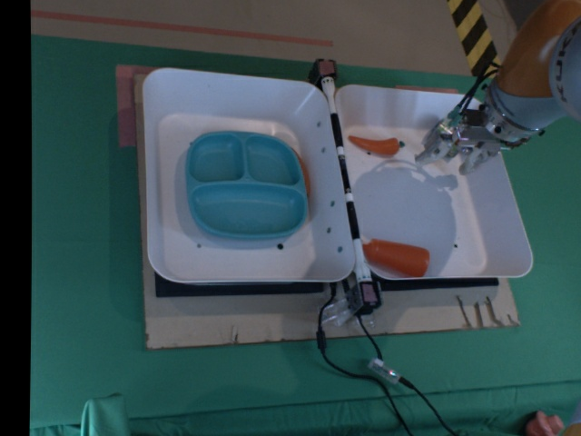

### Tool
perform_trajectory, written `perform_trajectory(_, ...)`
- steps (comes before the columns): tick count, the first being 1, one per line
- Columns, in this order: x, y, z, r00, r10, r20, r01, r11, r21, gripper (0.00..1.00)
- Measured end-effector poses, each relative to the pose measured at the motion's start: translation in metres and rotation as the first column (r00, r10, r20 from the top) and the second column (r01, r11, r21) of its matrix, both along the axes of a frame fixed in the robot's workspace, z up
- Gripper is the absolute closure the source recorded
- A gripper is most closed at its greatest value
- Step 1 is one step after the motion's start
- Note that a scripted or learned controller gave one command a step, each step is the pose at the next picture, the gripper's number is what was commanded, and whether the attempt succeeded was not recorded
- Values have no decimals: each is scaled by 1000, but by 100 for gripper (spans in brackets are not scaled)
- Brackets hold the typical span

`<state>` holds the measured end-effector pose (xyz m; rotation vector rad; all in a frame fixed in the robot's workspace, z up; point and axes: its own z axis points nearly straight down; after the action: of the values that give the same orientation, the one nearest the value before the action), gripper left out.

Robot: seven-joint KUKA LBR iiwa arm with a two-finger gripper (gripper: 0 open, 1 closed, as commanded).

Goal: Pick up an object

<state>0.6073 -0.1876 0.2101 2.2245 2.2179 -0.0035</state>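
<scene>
On the bench sit two shallow white bins side by side, the left bin (pixel 172 107) and the right bin (pixel 499 234), and they rest on a flat brown cardboard sheet (pixel 272 327) with a dark mat under it. No words or labels can be read on anything. A thin black-and-white bar (pixel 343 166) runs between the two bins. Inside the left bin lies a blue plate (pixel 245 186) with three sections, and a thin strip of something orange peeks out just past its right edge. Inside the right bin are two orange carrots. The small carrot (pixel 374 144) lies near the top left of that bin, close to the bar. The big carrot (pixel 396 257) lies near the bottom left of that bin, just beside the bar. The gripper (pixel 457 149) hangs over the top right part of the right bin, to the right of the small carrot and apart from it, with nothing between its fingers; its fingers look spread apart. Its dark shadow falls on the bin floor below it. The arm (pixel 545 57) comes in from the right, grey with an orange band. Under it all is a green cloth (pixel 82 243), and a black cable (pixel 381 371) trails across it at the bottom. Up top the floor is tan, with a thin red line (pixel 182 27) and a yellow-and-black striped strip (pixel 467 12).
</scene>
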Motion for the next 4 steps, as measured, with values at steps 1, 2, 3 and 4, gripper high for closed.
perform_trajectory(1, 1, -1, 9, 1000, -2, 1, 2, 1000, -2, 100)
perform_trajectory(2, 42, 0, 62, 1000, 1, 2, -1, 1000, -1, 100)
perform_trajectory(3, 94, 0, 59, 1000, 1, 2, -1, 1000, -2, 100)
perform_trajectory(4, 21, 0, 40, 1000, 0, -1, 0, 1000, -1, 100)
